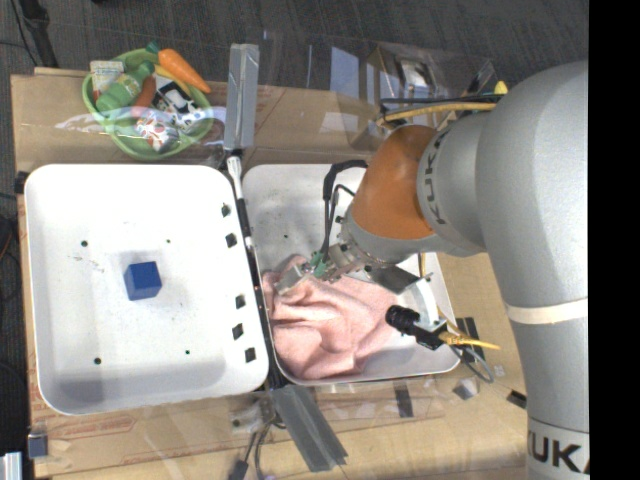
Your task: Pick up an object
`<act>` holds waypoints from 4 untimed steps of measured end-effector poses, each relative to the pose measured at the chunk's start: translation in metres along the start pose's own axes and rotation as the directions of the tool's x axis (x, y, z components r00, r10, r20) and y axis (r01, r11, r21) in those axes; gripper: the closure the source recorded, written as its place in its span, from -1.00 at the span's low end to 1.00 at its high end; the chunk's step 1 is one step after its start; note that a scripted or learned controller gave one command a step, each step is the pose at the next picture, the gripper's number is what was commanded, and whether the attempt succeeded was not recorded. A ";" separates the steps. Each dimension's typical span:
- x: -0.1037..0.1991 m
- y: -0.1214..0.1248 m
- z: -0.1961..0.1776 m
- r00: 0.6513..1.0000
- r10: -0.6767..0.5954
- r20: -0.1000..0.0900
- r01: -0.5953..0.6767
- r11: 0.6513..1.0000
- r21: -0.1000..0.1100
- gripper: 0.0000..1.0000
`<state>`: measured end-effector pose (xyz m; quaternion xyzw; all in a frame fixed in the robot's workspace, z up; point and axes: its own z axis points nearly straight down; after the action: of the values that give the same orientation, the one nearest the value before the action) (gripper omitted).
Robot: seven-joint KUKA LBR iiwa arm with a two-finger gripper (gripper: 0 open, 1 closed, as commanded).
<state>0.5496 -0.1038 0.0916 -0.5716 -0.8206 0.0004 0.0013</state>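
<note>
The grey arm (520, 188) reaches over the right white bin (290, 193), where a crumpled pink cloth (325, 323) fills the near half. The tool (300, 273) sits at the cloth's far-left edge; its opening I cannot tell, so no lift is evident. A small blue cube (143, 279) lies alone in the roomy left white bin (60, 358).

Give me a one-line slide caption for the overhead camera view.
KUKA arm's gripper reaches down onto a pink cloth in the right bin; a blue cube sits in the left bin.
</note>
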 end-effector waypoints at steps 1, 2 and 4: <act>0.000 0.001 -0.010 1.000 -0.003 0.000 0.003 1.000 0.000 1.00; 0.000 0.001 -0.010 1.000 -0.003 0.000 0.003 1.000 0.000 -1.00; -0.039 0.063 -0.001 0.937 0.349 0.001 -0.349 0.937 -0.003 -1.00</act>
<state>0.6225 -0.1185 0.0929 -0.7080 -0.7062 -0.0001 0.0001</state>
